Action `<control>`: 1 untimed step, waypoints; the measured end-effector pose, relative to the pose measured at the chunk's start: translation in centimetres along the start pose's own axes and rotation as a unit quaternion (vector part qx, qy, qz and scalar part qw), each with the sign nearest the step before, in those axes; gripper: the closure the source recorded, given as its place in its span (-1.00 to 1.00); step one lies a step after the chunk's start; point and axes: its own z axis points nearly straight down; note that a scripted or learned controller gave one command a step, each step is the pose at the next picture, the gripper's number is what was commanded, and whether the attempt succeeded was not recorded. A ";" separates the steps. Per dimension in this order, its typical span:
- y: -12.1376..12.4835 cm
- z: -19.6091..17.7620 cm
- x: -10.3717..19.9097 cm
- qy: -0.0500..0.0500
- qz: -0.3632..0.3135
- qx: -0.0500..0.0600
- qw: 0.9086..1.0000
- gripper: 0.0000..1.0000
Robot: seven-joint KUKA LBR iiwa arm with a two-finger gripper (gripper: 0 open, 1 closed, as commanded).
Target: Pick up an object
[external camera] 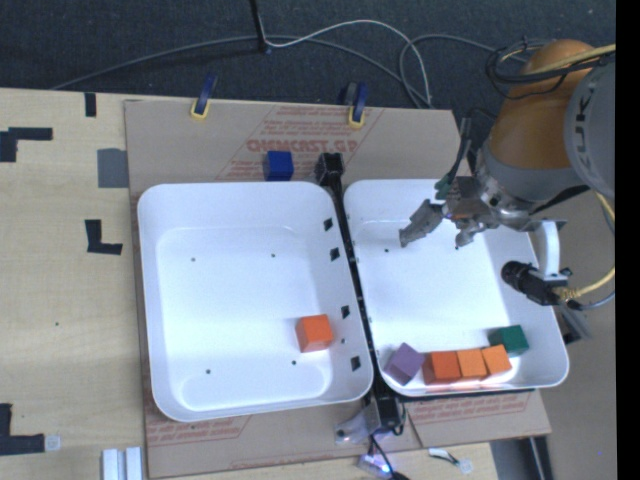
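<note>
Camera view: metal fingers (440,225) spread apart above the smooth white right bin (545,373).

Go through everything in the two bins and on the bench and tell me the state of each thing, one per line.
gripper: open, holding nothing, above the right bin's far half
orange block: lying alone in the left bin
purple block: lying at the right bin's near edge
two orange blocks: side by side, touching, right of the purple one
green block: at the row's right end
blue block: outside the bins, on the cardboard behind the left bin
</note>
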 end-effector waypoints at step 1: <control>-0.2 -4.5 3.0 0.000 0.001 -0.002 1.000 -1.00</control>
